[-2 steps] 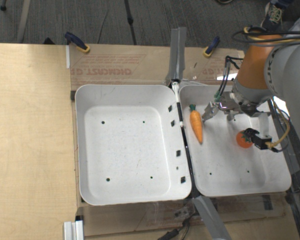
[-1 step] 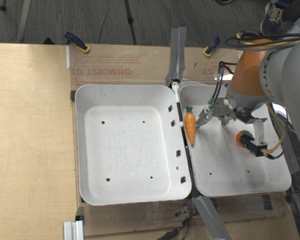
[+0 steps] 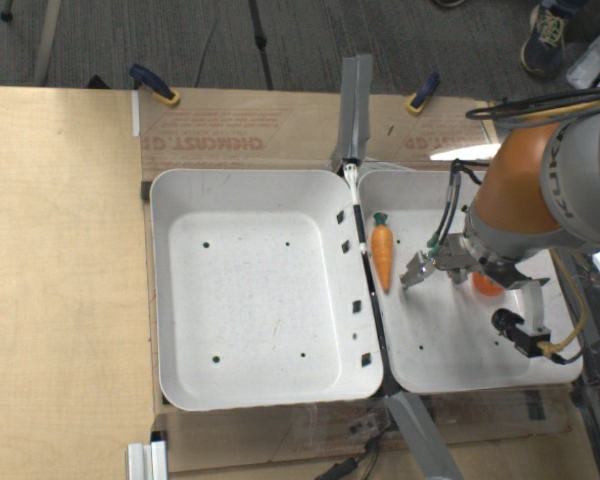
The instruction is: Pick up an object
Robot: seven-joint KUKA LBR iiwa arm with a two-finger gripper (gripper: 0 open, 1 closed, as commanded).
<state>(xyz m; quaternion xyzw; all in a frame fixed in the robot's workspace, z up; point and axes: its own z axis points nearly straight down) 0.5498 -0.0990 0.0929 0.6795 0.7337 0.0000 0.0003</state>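
Camera view: pincer (image 3: 416,273) hangs with fingers apart, holding nothing, just right of the carrot (image 3: 381,254) by the right bin's (image 3: 450,373) left wall; a good grasp straddles its middle, clear of the wall.

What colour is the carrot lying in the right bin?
Orange with a green top; the carrot shows plainly in the camera view, by the right bin's left wall.
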